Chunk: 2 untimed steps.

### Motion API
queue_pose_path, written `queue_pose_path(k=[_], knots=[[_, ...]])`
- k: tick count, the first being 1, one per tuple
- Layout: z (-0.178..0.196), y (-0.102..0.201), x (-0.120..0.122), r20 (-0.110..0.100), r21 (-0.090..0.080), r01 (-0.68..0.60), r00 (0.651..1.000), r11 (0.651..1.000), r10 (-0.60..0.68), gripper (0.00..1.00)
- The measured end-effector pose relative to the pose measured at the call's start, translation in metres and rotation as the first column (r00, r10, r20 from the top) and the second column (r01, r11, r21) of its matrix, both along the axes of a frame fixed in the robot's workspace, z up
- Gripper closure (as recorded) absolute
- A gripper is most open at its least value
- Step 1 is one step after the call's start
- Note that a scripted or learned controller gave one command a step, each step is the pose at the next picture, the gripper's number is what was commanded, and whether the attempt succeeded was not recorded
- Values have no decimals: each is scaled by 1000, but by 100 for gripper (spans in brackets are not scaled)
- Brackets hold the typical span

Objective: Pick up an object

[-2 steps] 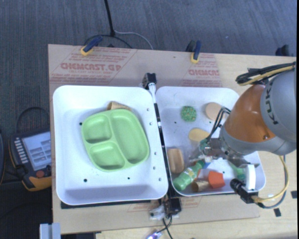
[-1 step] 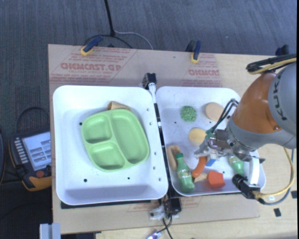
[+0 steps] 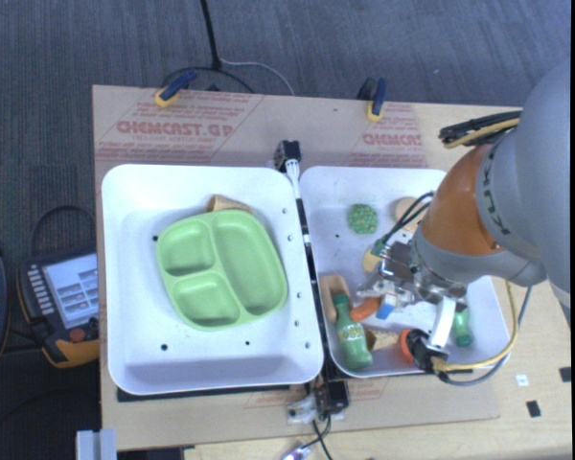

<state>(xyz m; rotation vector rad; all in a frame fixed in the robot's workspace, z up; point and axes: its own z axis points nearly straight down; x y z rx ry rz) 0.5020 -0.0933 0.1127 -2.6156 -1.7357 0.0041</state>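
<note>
No one object is named by the task, so the likeliest candidate is taken to be the orange piece, which lies in the crowded lower part of the right bin, just beside the pincer. The pincer is lowered over this heap, but its state cannot be told, since the working end is hidden under the wrist; nothing is seen to be gripped. A long green toy is pressed close below the orange piece, and a tan block is set against the bin's left wall just above it. A round green ball is left apart in the upper half, with bare floor around it. In the left bin a green divided plate is laid flat, well apart from the arm. Both bins are carried by the table. The chief risk is judged to come from the crowding: two things could be caught at once, or the orange piece could be nudged aside by a neighbour and missed. A slip is also thought likely if the piece is gripped near its end, as its shape looks tapered. With the heap so near the front wall, the rim could be struck on a low approach.
</note>
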Motion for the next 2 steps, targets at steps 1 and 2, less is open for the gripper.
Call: queue_pose_path(k=[1,2], knots=[[-23,-14,4,9,-4,-335,942,942,335,100],[72,56,-3,3,0,-352,936,936,352,100]])
